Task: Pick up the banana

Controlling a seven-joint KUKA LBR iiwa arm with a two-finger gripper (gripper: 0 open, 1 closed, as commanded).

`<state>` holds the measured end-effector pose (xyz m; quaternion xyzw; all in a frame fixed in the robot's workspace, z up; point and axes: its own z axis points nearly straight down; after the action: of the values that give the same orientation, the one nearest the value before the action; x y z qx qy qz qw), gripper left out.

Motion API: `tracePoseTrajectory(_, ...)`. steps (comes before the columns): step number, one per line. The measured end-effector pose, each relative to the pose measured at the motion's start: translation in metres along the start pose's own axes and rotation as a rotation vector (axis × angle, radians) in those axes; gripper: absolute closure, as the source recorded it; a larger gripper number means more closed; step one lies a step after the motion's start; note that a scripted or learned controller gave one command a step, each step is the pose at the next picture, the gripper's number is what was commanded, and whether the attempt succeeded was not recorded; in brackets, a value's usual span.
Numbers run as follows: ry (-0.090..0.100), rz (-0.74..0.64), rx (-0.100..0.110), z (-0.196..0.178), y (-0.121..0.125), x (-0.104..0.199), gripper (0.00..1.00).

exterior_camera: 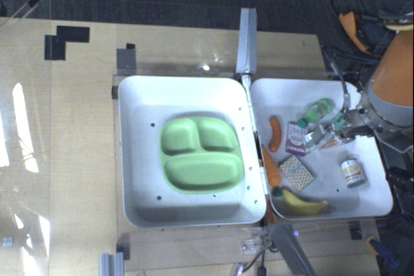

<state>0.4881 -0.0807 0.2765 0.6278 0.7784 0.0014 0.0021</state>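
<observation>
Two white bins: the left bin (129, 139) and the right bin (375, 200). One green tray (202, 153), one banana (302, 202), one sausage (275, 132), one carrot (271, 168), one small can (352, 172), one green bottle (317, 111), and what look like two packets, purple (296, 137) and patterned (295, 172).

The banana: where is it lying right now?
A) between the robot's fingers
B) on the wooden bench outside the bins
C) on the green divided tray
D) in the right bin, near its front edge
D: the banana lies on the floor of the right bin near its front rim, apart from the gripper and the green tray.
</observation>
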Motion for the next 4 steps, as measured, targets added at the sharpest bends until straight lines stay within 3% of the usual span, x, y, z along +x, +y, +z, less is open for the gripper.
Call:
tracePoseTrajectory(1,0.000,-0.056,0.002,0.065,0.031,-0.064,0.00)
tracePoseTrajectory(2,-0.002,-0.074,-0.003,-0.072,-0.006,-0.030,0.00)
tracePoseTrajectory(3,-0.002,-0.105,0.000,-0.024,-0.020,-0.095,0.00)
tracePoseTrajectory(4,-0.002,-0.173,-0.001,-0.031,-0.014,-0.066,0.00)
